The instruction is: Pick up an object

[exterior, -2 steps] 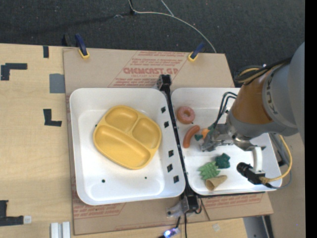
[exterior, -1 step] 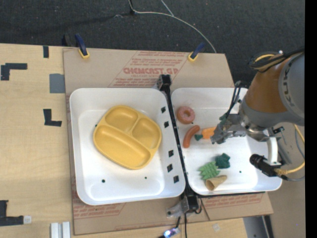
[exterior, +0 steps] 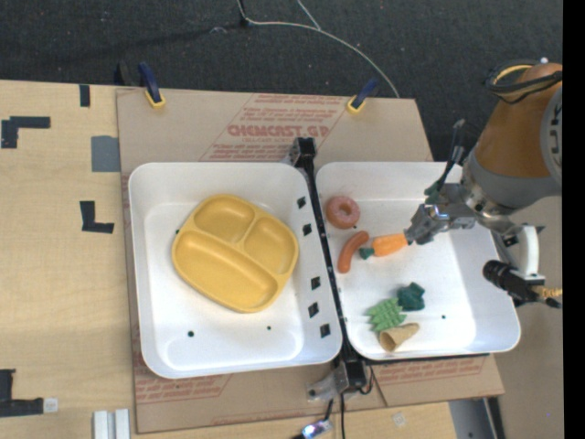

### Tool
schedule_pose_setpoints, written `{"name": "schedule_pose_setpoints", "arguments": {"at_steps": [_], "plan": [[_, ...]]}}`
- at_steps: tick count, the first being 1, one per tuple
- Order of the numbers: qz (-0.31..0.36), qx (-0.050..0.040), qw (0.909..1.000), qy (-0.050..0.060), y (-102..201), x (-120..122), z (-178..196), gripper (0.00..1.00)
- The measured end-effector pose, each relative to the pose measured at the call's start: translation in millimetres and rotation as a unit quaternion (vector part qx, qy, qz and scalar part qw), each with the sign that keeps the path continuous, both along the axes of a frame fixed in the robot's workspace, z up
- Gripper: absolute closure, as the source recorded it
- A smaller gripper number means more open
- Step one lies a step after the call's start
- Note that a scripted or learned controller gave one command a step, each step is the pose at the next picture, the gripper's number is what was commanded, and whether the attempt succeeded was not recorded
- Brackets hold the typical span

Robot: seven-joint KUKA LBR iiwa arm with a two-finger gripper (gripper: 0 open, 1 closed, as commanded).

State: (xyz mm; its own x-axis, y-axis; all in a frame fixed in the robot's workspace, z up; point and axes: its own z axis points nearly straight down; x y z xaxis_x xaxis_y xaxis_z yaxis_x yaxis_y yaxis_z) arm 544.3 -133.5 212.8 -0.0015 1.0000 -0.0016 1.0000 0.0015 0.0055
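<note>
Your hand (exterior: 422, 230) sits at the toy carrot's (exterior: 388, 245) right end in the right bin (exterior: 489, 337); its grip I cannot tell. Descend squarely, avoiding the sausage (exterior: 352, 251).

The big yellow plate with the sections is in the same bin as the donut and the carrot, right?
Not quite. In the camera view, the yellow plate lies alone in the left bin. The donut and the carrot are in the right bin, where the gripper is reaching.
</note>
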Motion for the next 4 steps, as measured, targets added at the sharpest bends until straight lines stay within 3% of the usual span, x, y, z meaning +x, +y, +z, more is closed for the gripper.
{"name": "schedule_pose_setpoints", "arguments": {"at_steps": [1,4], "plan": [[0.000,0.0000,1.0000,0.000,3,-3,62,1.00],[0.003,0.0012,1.0000,0.003,166,39,49,1.00]]}}
